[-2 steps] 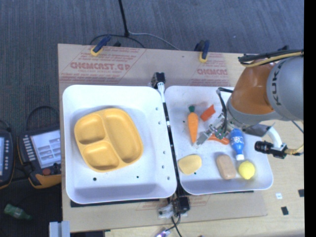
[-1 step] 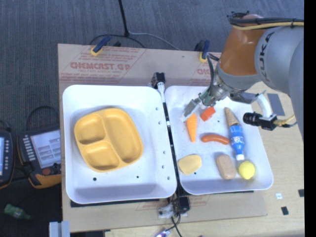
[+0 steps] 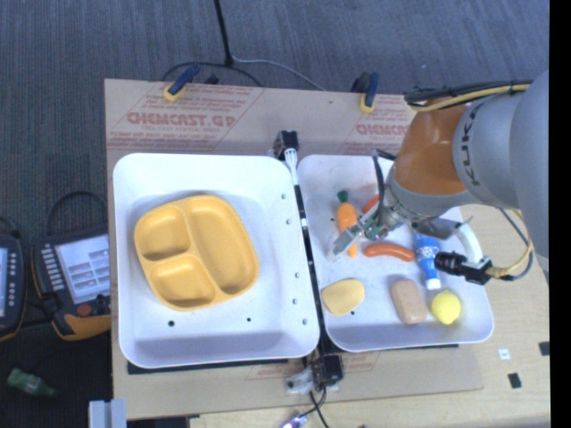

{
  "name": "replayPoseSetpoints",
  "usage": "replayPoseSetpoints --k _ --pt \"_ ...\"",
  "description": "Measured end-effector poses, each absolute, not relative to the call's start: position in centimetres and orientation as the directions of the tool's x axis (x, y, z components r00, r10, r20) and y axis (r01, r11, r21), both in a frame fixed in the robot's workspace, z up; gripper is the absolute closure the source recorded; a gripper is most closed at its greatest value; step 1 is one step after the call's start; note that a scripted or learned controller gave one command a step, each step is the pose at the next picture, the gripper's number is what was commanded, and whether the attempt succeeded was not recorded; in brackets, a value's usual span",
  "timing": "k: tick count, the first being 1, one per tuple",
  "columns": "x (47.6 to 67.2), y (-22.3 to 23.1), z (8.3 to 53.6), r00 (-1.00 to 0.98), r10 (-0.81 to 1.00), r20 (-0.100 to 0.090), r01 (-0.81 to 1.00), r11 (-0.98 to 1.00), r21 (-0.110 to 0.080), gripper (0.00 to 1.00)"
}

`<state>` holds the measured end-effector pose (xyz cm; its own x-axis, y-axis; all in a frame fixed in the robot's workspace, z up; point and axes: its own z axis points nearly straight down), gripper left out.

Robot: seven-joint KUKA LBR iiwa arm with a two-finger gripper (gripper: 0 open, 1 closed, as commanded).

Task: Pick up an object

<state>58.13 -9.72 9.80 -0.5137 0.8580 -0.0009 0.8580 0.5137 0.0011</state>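
Note:
The right bin [image 3: 473,333] holds several toy foods. An orange carrot with a green top [image 3: 344,212] lies near the bin's left wall. A red sausage [image 3: 389,251] and a blue-and-white bottle [image 3: 427,262] lie in the middle. Along the front are a yellow lemon [image 3: 446,307], a tan potato [image 3: 409,301] and a pale yellow piece [image 3: 343,296]. My gripper [image 3: 355,236] is low over the carrot's lower end, open, with a finger on either side of it. The carrot rests on the bin floor.
The left bin [image 3: 134,328] holds a yellow divided plate [image 3: 194,251]. A ridge between the bins runs just left of the gripper. The grey arm with its orange band [image 3: 433,154] covers the right bin's back right. Clamps and cables lie behind the bins.

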Motion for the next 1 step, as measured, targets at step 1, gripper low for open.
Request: replayPoseSetpoints --k 1 --pt "58.08 -9.74 9.75 -0.513 0.858 0.000 0.858 0.513 0.000 0.00"
